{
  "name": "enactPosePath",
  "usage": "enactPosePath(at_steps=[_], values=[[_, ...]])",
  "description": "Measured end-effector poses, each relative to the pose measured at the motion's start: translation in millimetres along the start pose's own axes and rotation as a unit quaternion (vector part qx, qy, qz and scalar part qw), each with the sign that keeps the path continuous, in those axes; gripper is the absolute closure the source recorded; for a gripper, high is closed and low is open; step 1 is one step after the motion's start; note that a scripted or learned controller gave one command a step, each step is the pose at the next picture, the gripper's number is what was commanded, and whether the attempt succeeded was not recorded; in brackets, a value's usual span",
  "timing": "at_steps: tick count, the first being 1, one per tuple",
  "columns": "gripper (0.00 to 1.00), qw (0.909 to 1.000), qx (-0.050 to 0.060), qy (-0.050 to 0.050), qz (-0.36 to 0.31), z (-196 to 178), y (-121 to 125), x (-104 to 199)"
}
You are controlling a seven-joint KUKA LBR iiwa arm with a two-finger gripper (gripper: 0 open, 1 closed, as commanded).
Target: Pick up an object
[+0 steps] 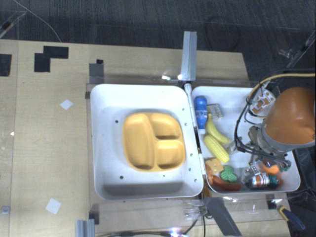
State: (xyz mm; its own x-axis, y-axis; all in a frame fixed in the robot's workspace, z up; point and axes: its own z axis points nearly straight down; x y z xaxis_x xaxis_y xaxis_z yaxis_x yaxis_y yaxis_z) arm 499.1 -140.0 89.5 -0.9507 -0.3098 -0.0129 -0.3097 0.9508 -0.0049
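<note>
The right bin (232, 95) holds several toy foods. A blue bottle (200, 110) lies along its left wall, with a yellow banana (216, 131) and a corn cob (217, 148) beside it. Near the front lie a green leafy piece (228, 173), a red sausage (226, 184), a tan piece (213, 168), a small can (260, 181) and an orange carrot (273, 169). My gripper (260, 163) hangs low over the front right of this bin, just above the can and carrot, under the arm's orange band (292, 115). The wrist and cables hide its tips.
The left bin (103, 132) holds a yellow divided plate (153, 140). A metal post (188, 56) stands behind the wall between the bins. Black and white markers lie on the wooden bench (49, 132) at left.
</note>
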Motion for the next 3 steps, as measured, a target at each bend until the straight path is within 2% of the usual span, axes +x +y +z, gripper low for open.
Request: enactPosePath(at_steps=[1,2,3], values=[[0.0,0.9999,0.001,-0.001,0.011,2.3,-67.8,-75.0],[0.0,0.9979,-0.001,0.002,0.064,-12.1,-75.6,-157.6],[0.0,0.9985,-0.001,0.001,0.055,-41.4,-38.7,-170.3]])
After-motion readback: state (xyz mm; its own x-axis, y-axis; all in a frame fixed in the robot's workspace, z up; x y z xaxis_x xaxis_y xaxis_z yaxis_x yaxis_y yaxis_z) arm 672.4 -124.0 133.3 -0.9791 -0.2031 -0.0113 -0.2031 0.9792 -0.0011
